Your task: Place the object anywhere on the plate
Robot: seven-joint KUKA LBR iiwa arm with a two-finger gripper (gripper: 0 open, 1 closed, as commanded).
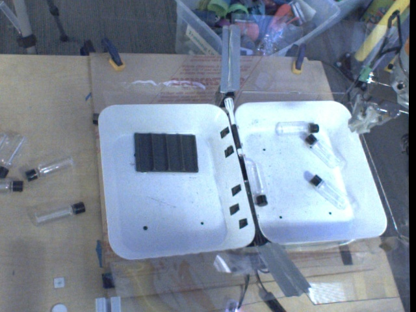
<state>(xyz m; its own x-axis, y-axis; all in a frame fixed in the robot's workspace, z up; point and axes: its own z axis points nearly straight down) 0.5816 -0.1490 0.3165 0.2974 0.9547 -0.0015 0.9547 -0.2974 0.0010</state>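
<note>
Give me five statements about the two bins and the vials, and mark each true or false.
1. A dark ribbed plate lies in the left bin. True.
2. The plate carries a vial. False: its surface is bare, and the vials in the bins all lie in the right bin.
3. Three clear vials with black caps lie in the right bin. True: one near the top, one toward the right, and one against the divider.
4. The vial near the divider stands upright. False: it lies on its side.
5. More vials lie on the wooden bench left of the bins. True, for example one below the others.
</note>
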